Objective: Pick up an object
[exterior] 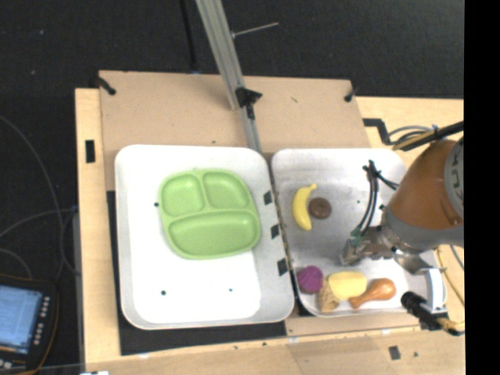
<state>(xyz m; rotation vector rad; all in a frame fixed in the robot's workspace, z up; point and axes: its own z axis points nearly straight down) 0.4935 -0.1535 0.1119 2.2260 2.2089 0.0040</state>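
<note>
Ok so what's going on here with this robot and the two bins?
A grey and orange robot arm reaches in from the right with its gripper lowered into the right bin, just above a pale yellow toy near the front edge. Next to that toy lie a purple piece and an orange-brown one; a banana and a brown round piece sit further back. Nothing looks lifted yet. The left bin holds a green divided plate.

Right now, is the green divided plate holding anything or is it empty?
Empty. The green divided plate lies flat in the left bin, and all three of its compartments show bare green.
</note>
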